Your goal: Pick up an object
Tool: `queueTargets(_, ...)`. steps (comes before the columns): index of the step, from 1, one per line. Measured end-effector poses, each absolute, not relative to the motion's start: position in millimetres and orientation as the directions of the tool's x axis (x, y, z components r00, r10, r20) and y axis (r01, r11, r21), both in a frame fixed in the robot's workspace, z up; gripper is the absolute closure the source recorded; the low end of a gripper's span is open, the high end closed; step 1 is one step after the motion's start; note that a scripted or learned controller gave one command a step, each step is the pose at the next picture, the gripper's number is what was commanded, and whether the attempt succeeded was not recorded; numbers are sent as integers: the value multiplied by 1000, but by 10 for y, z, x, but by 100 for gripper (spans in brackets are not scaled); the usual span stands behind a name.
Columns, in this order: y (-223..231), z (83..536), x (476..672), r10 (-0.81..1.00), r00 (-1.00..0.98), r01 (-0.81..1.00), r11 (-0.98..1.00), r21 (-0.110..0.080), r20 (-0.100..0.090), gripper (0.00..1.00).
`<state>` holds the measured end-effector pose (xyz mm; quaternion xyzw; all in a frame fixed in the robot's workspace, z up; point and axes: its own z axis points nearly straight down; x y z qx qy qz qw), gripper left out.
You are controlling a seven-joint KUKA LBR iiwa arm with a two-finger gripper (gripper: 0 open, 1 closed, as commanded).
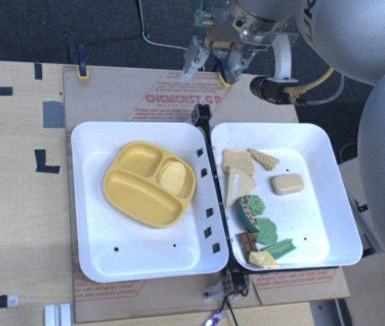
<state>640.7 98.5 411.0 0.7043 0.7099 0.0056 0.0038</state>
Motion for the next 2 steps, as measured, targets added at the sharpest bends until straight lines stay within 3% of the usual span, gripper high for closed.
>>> queueTargets(1, 1494, 5223, 6695, 1000, -7, 1000, 7, 10, 2, 0)
queueTargets(2, 2287, 5323, 6682, 1000, -9, 1000, 9, -3, 1, 0)
